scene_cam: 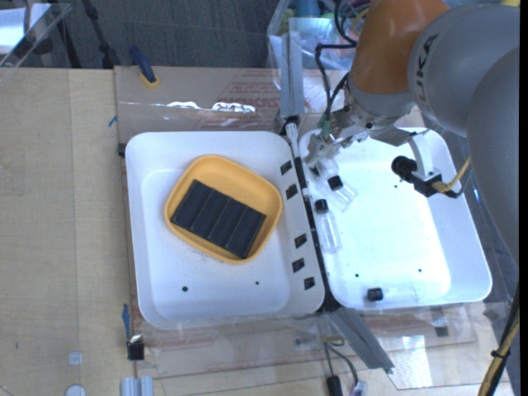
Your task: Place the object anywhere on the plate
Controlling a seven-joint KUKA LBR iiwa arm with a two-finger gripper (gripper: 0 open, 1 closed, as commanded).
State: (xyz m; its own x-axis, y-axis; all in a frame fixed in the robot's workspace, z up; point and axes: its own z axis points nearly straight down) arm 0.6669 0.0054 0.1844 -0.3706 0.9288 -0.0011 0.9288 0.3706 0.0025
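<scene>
**1. Task obj.**
The object (219, 217) was a flat, dark grey-to-black rectangular slab. Its top face was divided by parallel grooves into approx. four strips. It lay flat inside the yellow plate (247, 170), with its long axis running from 10 o'clock to 4 o'clock. The slab covered most of the plate floor. The raised yellow rim was visible on all sides.

**2. Plate / bin pos.**
The plate was a rounded square set cornerwise near the centre of the left bin (157, 295), slightly toward 12 o'clock. Bare white floor showed all round the plate, widest at 6 o'clock.

**3. End effector.**
The gripper (326, 151) was over the 10 o'clock corner of the right bin (412, 246), just beside the shared bin wall (301, 221). It was well apart from the slab. Its degree of opening could not be told, as glare and cabling obscured the tip. No item was seen held in it.

**4. Clearances.**
The arm (470, 64), incl. its orange band (396, 23), covered the right bin's 12 to 3 o'clock sector. The right bin floor was open from centre to 6 o'clock, except for a small black piece (374, 294) near the 6 o'clock wall.
</scene>
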